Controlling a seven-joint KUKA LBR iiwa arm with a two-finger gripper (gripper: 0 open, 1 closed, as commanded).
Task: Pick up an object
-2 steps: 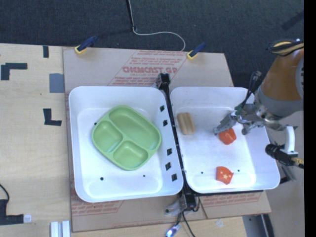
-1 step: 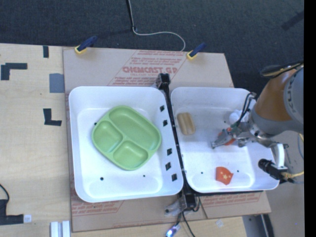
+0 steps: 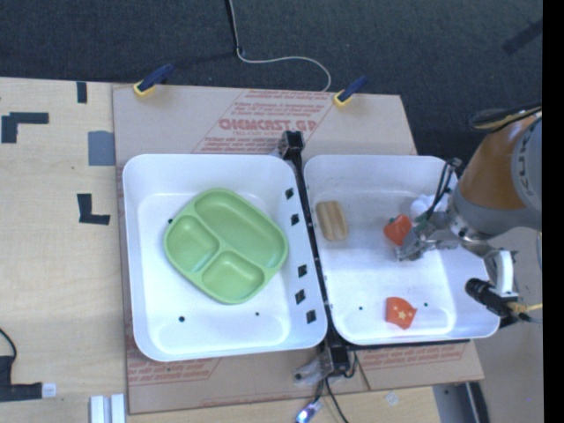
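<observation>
Tool point(image 3: 412, 247): low in right bin point(image 3: 370, 324), beside orange-red piece point(image 3: 397, 229); finger state unclear.
Risk: nudging piece aside, closing on nothing.

Two shallow white plastic bins point(image 3: 145, 236) side by side on brown printed cardboard sheet point(image 3: 264, 117), mid surface. Yellow-and-blue clamps point(image 3: 152, 79) at sheet's far corners. Thin cable point(image 3: 264, 57) loops past far edge. Black tape marks point(image 3: 25, 124) on light wooden surface point(image 3: 53, 280), left side.
</observation>
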